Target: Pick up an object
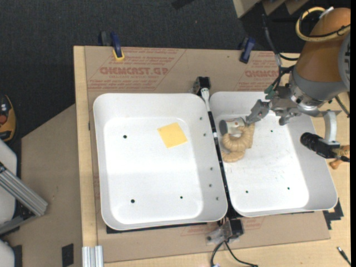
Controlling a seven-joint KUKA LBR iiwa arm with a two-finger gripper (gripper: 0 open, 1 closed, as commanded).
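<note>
the arm [320, 49] has its gripper [236, 128] low in the right bin [278, 193], at that bin's upper left part, close to the divider between the two bins. the tip sits right at the top of a tan, lumpy, curved toy [238, 143] that looks like a soft pastry or a grub. the toy lies just below the jaws and touches or nearly touches them. whether the jaws are wide, narrow or already closed on the toy cannot be told from here; the tip is small and grey against the white bin and its fingers blur together.

by the look of it the step in hand is the grasp itself: the reach seems done and the lift has not begun, since the toy rests on the bin floor. the next move calls for a firm close on the toy's upper end and a straight lift, with care that the soft, rounded shape does not squeeze out sideways.

past the jaws, across the divider, a yellow square [172, 134] lies flat in the left bin [150, 204], well apart from the work. the nearest thing in the way is the divider wall just beside the jaws, which leaves little room on that side.
</note>
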